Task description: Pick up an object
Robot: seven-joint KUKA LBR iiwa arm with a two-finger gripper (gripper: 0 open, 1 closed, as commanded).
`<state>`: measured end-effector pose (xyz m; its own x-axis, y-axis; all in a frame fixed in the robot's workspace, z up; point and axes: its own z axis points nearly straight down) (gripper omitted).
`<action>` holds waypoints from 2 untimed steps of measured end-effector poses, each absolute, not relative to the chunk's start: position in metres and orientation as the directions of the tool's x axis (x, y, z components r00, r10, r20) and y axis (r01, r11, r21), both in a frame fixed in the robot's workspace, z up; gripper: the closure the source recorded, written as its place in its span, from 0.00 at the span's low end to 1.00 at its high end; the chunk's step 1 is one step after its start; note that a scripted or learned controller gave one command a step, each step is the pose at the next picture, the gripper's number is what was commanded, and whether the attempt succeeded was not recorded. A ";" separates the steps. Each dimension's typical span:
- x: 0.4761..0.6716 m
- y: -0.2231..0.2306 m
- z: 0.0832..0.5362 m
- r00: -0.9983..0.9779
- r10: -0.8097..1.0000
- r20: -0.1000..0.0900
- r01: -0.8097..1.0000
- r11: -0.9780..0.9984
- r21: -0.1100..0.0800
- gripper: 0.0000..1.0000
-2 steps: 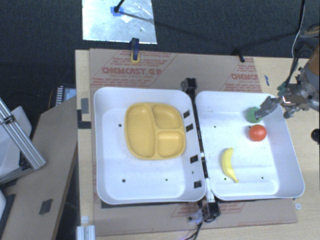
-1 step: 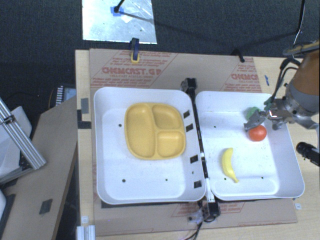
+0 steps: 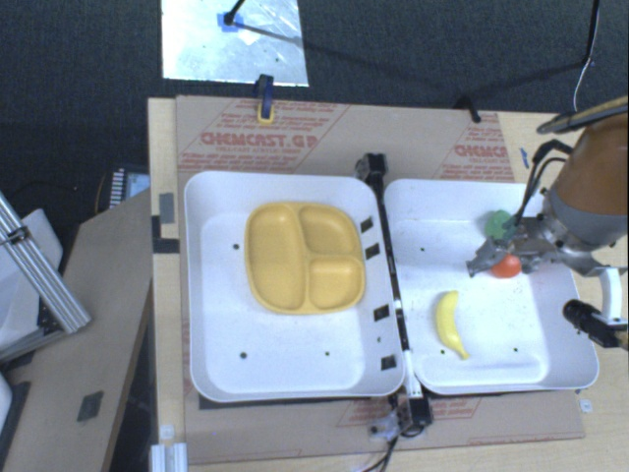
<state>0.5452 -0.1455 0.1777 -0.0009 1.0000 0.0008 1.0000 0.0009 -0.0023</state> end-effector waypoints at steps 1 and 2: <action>0.552 -0.141 0.119 -0.001 1.000 0.001 1.000 0.001 -0.004 0.00; 0.553 -0.142 0.133 0.000 1.000 -0.001 1.000 0.000 0.003 1.00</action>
<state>0.5534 -0.1418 0.1326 -0.0001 1.0000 -0.0013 1.0000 0.0001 0.0034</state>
